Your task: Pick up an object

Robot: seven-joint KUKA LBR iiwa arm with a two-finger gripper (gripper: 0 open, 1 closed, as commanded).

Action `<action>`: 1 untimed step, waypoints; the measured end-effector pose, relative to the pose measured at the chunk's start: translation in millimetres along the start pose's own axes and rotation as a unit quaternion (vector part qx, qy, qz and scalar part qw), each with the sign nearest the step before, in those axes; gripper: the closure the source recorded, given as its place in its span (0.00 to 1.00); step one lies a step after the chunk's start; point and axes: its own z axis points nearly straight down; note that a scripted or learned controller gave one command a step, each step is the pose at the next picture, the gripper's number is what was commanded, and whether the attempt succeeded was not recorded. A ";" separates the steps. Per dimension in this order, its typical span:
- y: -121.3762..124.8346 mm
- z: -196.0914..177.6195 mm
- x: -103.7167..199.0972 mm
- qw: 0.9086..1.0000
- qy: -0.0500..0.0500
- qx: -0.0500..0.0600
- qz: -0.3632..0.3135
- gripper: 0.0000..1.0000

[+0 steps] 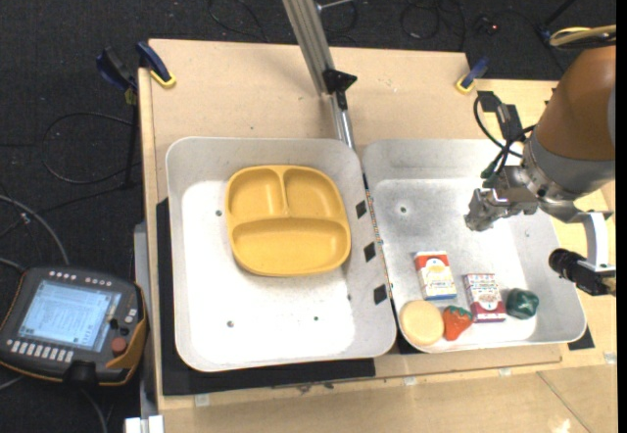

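- The hand [482, 209] hangs over the right bin [421, 171], toward that bin's far right part, at the end of the grey arm [578, 142] with its orange band, which reaches in from the right
- Whether the hand is open or closed cannot be told; nothing is seen between its fingers
- To the left of the hand, the bin floor is bare as far as the ridge where the two bins meet; the stretch beyond the hand, toward the far rim, is bare as well
- The right rim of the bin lies close by the hand, under the arm
- The things to pick sit in a cluster nearer the camera than the hand, along the near rim of the right bin
- An orange-and-white carton [434, 275] lies below and slightly left of the hand, apart from it
- A small red-and-white box [482, 296] lies almost straight below the hand, further toward the near rim
- A dark green item [522, 303] lies just beside that box, on its right
- A pale round disc [422, 321] and a red item [457, 323] touch each other at the near rim, left of the hand
- A yellow divided plate [288, 220] rests in the left bin [196, 255], well apart from the hand on its left
- The table [245, 88] shows as a tan border around both bins
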 end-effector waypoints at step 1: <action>9.3 4.6 51.3 1.000 0.002 0.002 -0.002 1.00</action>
